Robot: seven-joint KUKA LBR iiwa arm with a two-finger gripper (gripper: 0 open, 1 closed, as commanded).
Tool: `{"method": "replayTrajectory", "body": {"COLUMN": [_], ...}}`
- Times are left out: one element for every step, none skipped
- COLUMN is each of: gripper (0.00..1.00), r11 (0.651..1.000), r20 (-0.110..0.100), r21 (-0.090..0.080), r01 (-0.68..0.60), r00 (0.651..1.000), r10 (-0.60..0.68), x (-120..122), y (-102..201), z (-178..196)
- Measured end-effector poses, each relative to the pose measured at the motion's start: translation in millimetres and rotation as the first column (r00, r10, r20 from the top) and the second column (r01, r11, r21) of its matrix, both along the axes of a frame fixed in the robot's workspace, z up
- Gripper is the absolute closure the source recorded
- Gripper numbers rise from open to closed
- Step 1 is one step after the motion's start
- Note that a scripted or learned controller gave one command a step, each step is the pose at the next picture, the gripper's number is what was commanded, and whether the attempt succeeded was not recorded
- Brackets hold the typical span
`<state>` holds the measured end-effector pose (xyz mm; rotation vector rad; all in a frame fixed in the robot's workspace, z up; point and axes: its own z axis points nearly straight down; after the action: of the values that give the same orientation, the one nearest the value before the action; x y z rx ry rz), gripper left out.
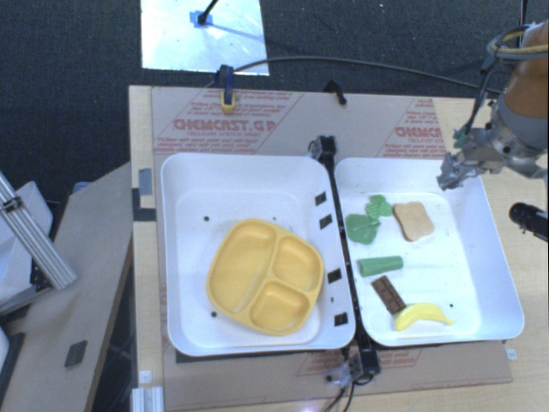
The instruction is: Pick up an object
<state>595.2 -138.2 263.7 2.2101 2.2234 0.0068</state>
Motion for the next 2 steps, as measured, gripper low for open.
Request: {"method": "replayTrajectory", "body": {"gripper": [1.00, 1.00], "r11": [1.000, 1.000], "r20": [-0.004, -0.007], "r21": [0.003, 0.003], "r01": [-0.004, -0.003], "r00": [1.000, 1.000], "r10": [0.004, 0.003], "x": [1.7, 1.0], "y": [54.9, 109.4], "z": [5.3, -11.5]}}
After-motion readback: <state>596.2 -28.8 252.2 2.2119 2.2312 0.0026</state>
